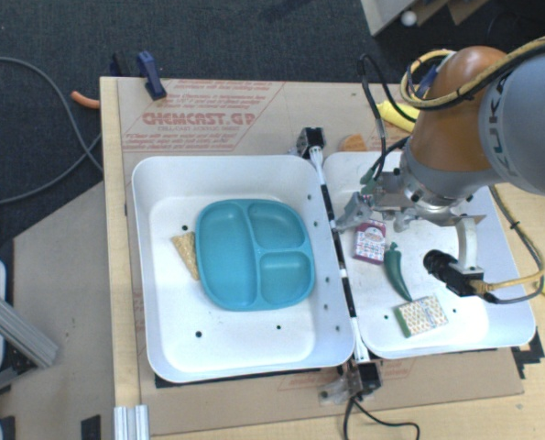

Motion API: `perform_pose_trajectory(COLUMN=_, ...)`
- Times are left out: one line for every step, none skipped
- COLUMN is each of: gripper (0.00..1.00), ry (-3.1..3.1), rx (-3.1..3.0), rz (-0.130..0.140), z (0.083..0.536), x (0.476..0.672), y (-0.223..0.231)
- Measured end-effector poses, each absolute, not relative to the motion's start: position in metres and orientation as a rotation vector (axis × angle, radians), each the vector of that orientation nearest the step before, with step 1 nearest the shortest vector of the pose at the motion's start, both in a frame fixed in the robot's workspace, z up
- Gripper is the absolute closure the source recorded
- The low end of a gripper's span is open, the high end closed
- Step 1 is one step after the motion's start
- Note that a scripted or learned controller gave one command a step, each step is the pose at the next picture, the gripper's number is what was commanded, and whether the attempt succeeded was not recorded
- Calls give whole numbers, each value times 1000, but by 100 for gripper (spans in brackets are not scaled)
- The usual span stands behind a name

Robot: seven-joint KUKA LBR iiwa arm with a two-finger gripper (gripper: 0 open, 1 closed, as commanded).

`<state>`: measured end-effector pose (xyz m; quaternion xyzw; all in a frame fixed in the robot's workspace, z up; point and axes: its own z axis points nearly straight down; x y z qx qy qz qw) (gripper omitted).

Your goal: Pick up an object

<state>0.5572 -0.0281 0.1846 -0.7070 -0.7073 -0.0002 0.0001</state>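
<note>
White bins: the left bin [162, 337] at frame centre carries a teal tray [254, 253]. Right bin [515, 324] holds a pink packet [370, 243] and green pepper [397, 271]. Gripper [382, 211] hovers above the packet; nothing lifted yet.

You look down from one fixed camera set above the surface [208, 117], tilted at a slant so its far edge sits toward the top of the view. You stand far enough off to take in both bins whole: the left bin [162, 337] and the right bin [510, 324]. The arm [492, 108] enters from the right.
</note>
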Motion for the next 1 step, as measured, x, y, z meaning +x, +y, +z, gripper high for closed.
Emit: perform_pose_trajectory(gripper=0, ry=-2221, rx=-2224, rz=2, z=143, x=607, y=-101)
